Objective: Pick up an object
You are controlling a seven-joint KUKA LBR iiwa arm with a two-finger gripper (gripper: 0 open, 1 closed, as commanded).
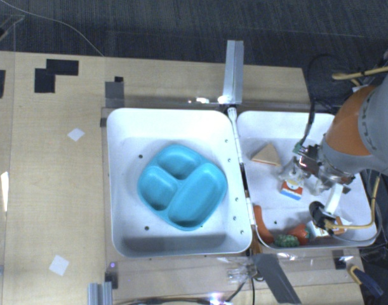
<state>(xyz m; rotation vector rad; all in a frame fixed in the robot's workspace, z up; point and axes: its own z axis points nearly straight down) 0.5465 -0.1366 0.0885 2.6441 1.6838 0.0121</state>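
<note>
Green-and-orange toy (292,237) lies nearer than my end effector (300,173), which hovers directly above small box (291,190); grip state indeterminate.

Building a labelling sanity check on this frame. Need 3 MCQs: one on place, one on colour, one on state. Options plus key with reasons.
1. Which bin holds the divided tray?
A. left bin
B. right bin
C. neither, it lies on the bench

2. What colour is the divided tray?
A. red
B. blue
C. yellow

3. Where is the gripper?
A. over the left bin
B. out over the bare bench
C. low in the right bin, by the small orange, white and blue object

Key:
1 A: the divided tray lies in the left bin.
2 B: its three compartments are all light blue.
3 C: the gripper is down in the right bin, next to the small orange, white and blue object; contact cannot be told.
</note>
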